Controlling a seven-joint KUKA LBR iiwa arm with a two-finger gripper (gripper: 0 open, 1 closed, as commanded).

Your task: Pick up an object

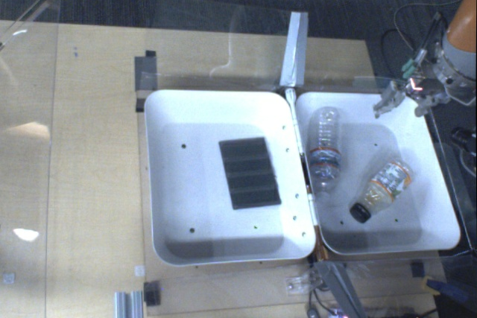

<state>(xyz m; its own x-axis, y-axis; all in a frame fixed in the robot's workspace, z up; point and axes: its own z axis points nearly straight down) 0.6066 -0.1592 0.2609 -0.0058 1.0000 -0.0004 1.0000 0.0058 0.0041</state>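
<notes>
**Camera view: fingers spread, nothing held**

Gripper (406, 98) hangs over right bin's (447, 234) far rim, fingers (385, 103) released. Below-left of them lies a clear bottle (325, 150); directly below, a dark-capped bottle (381, 191). Far left, black pad (250, 173).

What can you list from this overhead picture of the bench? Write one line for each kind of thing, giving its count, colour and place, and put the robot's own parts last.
Bins: 2, white, side by side on the bench; left bin, right bin.
Ridged pad: 1, black, flat in the middle of the left bin.
Clear bottle: 1, transparent with a dark label band, lying along the left wall of the right bin.
Dark-capped bottle: 1, clear with a yellowish label and black cap, lying slantwise in the right bin, apart from the other bottle.
Bench: 1, pale wood, under both bins.
Arm: 1, grey with orange band, upper right.
Gripper: 1, grey, over the right bin's far right corner, holding nothing.
</notes>
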